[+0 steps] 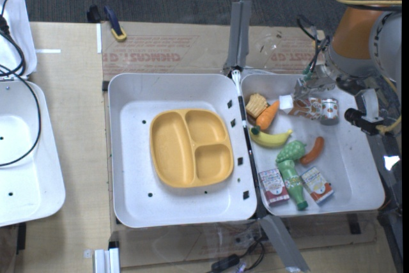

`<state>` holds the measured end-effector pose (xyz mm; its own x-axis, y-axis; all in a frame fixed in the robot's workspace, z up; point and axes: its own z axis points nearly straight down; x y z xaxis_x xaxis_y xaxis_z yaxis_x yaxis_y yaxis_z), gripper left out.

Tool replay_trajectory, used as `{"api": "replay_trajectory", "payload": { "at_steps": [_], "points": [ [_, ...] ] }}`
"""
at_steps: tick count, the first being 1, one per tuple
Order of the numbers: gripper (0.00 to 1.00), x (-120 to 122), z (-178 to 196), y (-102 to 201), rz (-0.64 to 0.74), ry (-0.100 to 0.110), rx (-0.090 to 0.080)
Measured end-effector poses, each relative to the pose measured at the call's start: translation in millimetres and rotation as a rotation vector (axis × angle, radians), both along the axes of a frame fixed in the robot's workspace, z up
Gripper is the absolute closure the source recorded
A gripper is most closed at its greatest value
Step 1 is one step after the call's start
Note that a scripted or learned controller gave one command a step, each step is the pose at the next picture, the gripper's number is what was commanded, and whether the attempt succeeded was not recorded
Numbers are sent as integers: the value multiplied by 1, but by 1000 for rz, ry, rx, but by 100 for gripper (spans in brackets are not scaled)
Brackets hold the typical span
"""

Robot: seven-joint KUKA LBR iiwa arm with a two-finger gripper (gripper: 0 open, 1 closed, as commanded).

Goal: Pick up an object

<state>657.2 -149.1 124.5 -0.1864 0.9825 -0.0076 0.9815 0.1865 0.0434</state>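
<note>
A: What is seen in the middle of the frame?

B: A white bin [121,156] is seen left of centre, and a yellow divided plate [192,148] with three compartments is laid flat in it. A second white bin [364,182] is set just beside it on the right.

A: What is held in the right bin?

B: A cracker [256,103] and a carrot [268,114] are found touching at its upper left. A banana [270,137] is laid just below them. A piece of broccoli [291,151] and a sausage [312,150] are placed near the bin's middle. A green bottle [293,184] is laid lower down, between two small cartons, a red carton [273,187] on its left and another carton [317,185] on its right. A small can [328,110] and a brownish packet [309,108] are seen near the bin's upper edge.

A: Where is the arm?

B: The arm [361,29] is seen at the upper right of the frame, its orange band above the bin's far corner. The gripper [311,78] is lowered over the packet and the can.

A: How are the fingers set?

B: That cannot be told; they are blurred against the clutter. No object is seen gripped.
</note>
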Motion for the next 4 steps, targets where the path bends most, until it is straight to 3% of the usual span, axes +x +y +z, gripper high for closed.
{"api": "replay_trajectory", "payload": {
  "at_steps": [1, 2, 3, 4],
  "points": [
    [0, -1, -1, 0, 0, 2, 0],
    [0, -8, -14, 0, -32, 2, -11],
    [0, -59, -30, 33, 203, 37, -9],
    [0, -26, -32, 39, 290, 42, -9]
  ]
}}
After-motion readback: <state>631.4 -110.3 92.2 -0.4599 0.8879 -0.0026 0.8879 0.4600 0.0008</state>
